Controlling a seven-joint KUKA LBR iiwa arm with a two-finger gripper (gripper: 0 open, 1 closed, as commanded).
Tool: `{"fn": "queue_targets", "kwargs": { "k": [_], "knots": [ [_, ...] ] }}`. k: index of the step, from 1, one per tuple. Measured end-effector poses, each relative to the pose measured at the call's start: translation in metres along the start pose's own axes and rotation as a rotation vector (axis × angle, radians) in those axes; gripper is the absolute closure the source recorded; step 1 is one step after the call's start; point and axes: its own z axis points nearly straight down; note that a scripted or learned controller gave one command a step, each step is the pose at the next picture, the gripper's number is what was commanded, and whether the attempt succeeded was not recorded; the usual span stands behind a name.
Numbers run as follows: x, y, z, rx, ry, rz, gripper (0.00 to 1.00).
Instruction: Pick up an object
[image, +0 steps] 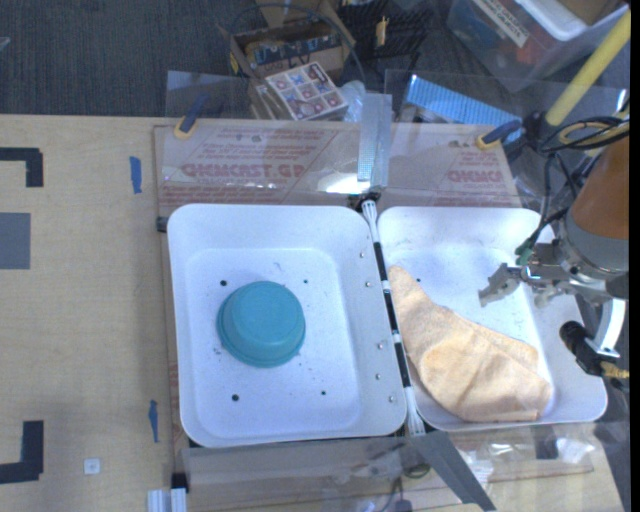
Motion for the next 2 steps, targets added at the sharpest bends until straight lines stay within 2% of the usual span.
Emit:
{"fn": "queue_targets", "kwargs": {
  "k": [1, 2],
  "knots": [
    [0.054, -0.01, 0.074, -0.01, -0.002, -0.139, 0.0],
    [0.052, -0.009, 0.063, -0.016, -0.002, -0.135, 1.0]
  ]
}}
